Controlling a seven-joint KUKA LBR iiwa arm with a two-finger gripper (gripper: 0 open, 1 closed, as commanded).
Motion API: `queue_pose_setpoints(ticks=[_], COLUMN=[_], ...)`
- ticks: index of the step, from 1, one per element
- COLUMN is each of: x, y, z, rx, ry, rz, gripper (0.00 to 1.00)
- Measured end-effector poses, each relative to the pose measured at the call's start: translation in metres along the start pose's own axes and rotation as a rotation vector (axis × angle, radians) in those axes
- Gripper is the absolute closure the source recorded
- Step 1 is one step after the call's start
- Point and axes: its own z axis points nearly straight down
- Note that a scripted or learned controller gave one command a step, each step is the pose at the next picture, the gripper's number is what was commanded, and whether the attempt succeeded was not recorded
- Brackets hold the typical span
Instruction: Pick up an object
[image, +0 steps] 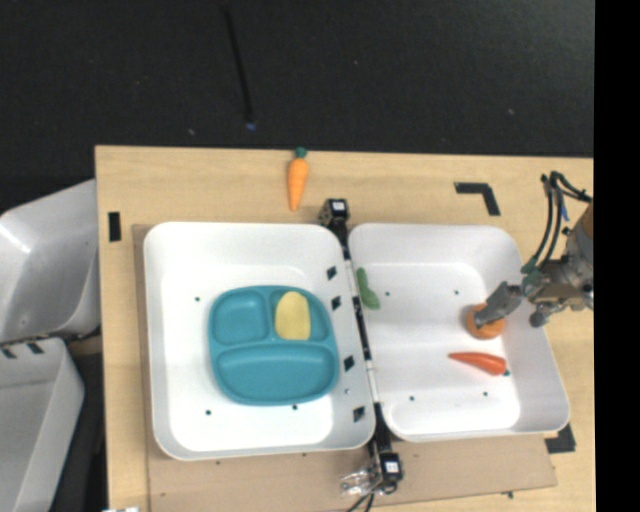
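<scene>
Orange round object: small and disc-like, it lies in the right-hand shallow white bin, near that bin's right wall; one finger tip of the end effector rests on it or just over it.
Right bin contents: besides the round piece, a red-orange chilli-shaped toy lies just below it, apart from it, and a small green pod-shaped toy sits against the left wall.
Left-hand shallow white bin: holds a teal plastic divided plate near its middle.
Plate contents: a pale yellow oval piece lies in the upper right compartment.
Tan wooden surface: carries both bins side by side; an orange toy carrot with a green top lies on it above the bins, outside them.
End effector: grey, at the right bin's right edge, fingers spread, one finger slanting down to the orange round piece, the other out over the rim; nothing is seen pinched between them.
</scene>
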Motion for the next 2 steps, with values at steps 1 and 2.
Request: queue_pose_setpoints(ticks=[1,2], x=[0.000,0.002], y=[0.002,0.008], z=[-0.006,0.038], rx=[-0.012,-0.008], ry=[-0.003,-0.002], rz=[-0.003,-0.002], gripper=[0.00,0.00])
